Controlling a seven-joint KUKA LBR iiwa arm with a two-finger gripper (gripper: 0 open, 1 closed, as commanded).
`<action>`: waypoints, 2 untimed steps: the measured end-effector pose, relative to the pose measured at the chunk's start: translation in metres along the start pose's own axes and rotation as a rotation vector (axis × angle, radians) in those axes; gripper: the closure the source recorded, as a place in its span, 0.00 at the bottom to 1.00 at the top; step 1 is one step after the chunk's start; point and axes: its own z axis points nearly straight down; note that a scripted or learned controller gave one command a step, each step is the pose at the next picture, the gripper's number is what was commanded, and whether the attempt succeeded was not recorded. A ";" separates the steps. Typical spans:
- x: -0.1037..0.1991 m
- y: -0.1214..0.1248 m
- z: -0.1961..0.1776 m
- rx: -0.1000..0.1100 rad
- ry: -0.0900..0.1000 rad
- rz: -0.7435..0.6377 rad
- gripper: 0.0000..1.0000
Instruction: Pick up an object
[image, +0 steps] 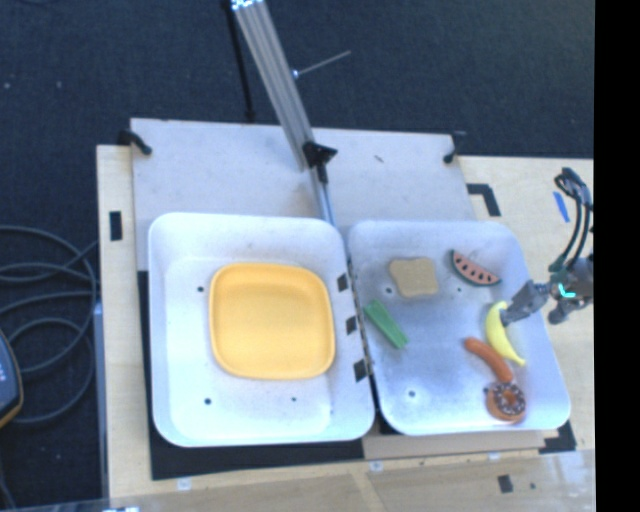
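camera view: 2 white bins are seen side by side. The left bin (170, 330) is taken up by a yellow plate (271, 320), lying flat. The right bin (440, 400) holds 6 items: a tan slice of bread (413, 277) and a watermelon slice (475, 268) toward the far side, a green block (385, 325) near the divider, and a banana (501, 333), a sausage (488, 358) and a donut (505, 401) clustered by the right wall. The banana and sausage appear to touch or nearly so.

The gripper (545, 300) is seen at the right bin's right rim, just beside the banana's upper end. Nothing is seen between its fingers; whether they're open or closed can't be told at this size.

Step judged: approach, no grasp made yet. The banana is judged the likely target, being nearest. Next move calls for a descent centred on it, with the sausage kept clear of the fingers
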 end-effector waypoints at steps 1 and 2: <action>0.000 0.000 0.000 0.000 0.000 0.000 0.00; -0.002 -0.001 0.042 0.004 0.000 0.001 0.00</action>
